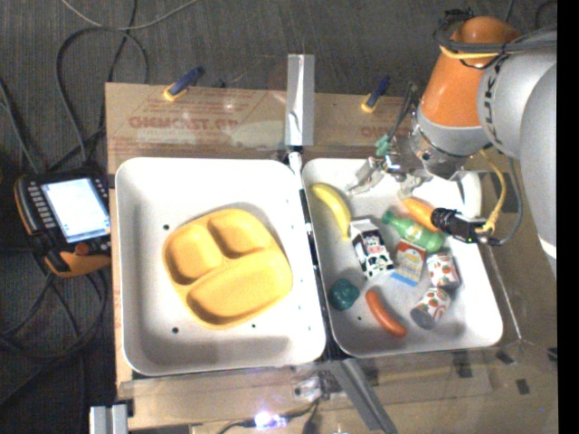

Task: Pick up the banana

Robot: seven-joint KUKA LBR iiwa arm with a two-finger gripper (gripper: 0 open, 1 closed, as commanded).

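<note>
Hovering in the upper part of the right bin (493, 333), the gripper (389, 177) sits just right of the banana (332, 208), with its 2 fingers spread apart and nothing between them. By my reading this is the approach step: the grasp has not been made, and the banana lies flat on the bin floor.

The banana rests in the upper left corner of the right bin, close to the wall that divides the 2 bins, running from the upper left down toward the lower right. Its lower end lies just beside a small black-and-white carton (371, 248). A green bottle (413, 230) and an orange carrot-like piece (418, 210) sit right of centre in that bin, with a dark teal ball (343, 293), a red sausage (385, 313) and 2 printed cans (435, 287) lower in the frame. The left bin (136, 242) holds a yellow divided plate (228, 266).

The next move likely calls for shifting the gripper left, lining the fingers across the banana's narrow width near its middle, then descending and closing. Risk lies in the nearby dividing wall and the carton, which leave little room for a finger on either side.
</note>
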